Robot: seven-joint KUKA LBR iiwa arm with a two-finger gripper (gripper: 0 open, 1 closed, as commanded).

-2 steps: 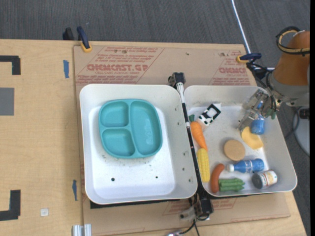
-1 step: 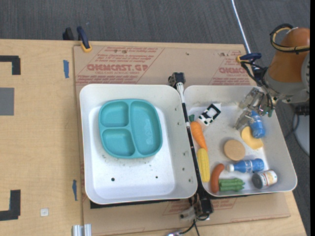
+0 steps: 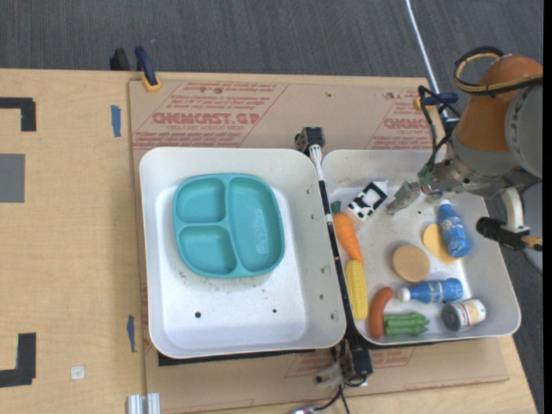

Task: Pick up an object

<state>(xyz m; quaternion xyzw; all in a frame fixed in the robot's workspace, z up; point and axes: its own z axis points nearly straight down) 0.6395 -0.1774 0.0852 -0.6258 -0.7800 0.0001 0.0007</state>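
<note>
Gripper (image 3: 405, 196) hovers low over the right bin's (image 3: 509, 313) far end, just right of the black-and-white die (image 3: 367, 199); its grip can't be judged. Nearby, the blue bottle (image 3: 453, 229) lies lengthwise, far to near.

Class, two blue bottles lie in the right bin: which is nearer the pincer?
The blue bottle by the yellow disc, just below the pincer. The other bottle lies lower, beside the small jar.

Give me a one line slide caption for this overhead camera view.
KUKA arm's gripper hovers over the toy-filled right bin; left bin holds a teal divided plate.
</note>
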